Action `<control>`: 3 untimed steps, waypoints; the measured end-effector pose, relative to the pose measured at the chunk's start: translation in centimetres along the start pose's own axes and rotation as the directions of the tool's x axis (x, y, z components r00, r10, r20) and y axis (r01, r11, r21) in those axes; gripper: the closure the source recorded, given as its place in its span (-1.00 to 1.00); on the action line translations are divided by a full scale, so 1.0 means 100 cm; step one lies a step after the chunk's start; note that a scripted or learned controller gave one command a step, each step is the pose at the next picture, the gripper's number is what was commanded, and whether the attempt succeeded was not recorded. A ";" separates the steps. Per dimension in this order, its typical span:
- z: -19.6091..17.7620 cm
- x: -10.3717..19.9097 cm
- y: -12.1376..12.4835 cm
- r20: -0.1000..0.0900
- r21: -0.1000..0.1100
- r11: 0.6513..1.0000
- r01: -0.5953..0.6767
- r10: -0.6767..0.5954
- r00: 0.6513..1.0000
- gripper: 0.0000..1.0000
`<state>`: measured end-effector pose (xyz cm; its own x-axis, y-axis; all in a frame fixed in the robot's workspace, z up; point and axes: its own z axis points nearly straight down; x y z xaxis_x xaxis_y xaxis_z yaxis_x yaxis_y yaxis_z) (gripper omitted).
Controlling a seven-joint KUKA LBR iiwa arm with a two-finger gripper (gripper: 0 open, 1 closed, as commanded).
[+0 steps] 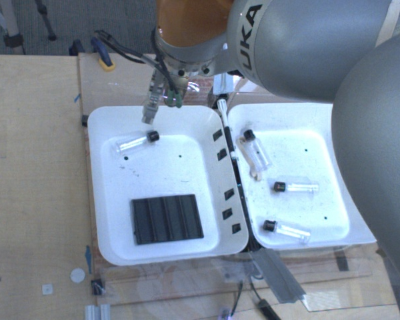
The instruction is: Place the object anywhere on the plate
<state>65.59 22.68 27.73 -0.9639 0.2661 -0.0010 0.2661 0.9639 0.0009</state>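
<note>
Grey arm overhead; tube just below end effector, grip state unclear.

Two shallow white bins sit side by side: the left bin and the right bin.

Four clear vials with black caps are in view. One vial lies in the upper part of the left bin. Three lie in the right bin: one at its upper left, one near its middle, and one at its lower edge.

One dark ribbed plate lies in the lower part of the left bin.

Four small black squares run down the strip between the bins.
</note>
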 end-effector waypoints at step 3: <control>0.014 -0.006 0.002 0.004 -0.002 0.920 0.392 -0.392 0.920 1.00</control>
<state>66.26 22.70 26.33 -0.9911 -0.1332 -0.0055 -0.1333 0.9911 0.0022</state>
